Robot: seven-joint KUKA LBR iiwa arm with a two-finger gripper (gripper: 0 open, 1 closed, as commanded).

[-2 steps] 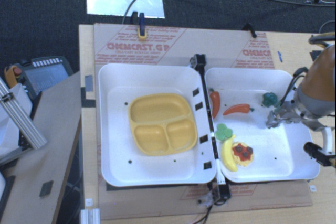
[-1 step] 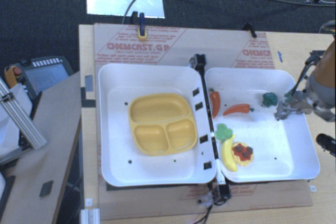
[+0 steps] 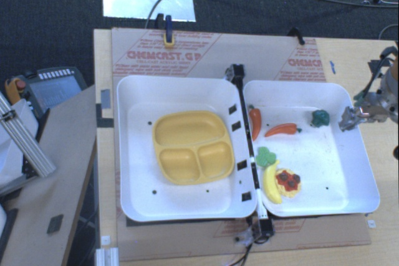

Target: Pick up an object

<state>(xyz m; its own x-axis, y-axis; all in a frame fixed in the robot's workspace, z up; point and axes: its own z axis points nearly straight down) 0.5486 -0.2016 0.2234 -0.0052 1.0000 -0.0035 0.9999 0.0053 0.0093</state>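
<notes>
Gripper [image 3: 350,116] sits at the right bin's [image 3: 358,193] 3 o'clock rim; jaws' state cannot be told. Nearest target: broccoli [image 3: 320,118], just at its 9 o'clock. Judgement: centre over it, descend straight, clear of the wall.

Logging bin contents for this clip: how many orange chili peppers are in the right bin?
2. One chili pepper lies upright along the right bin's left wall beside the divider; the other chili pepper lies just right of it, pointing toward the green broccoli piece. None look hidden.
</notes>
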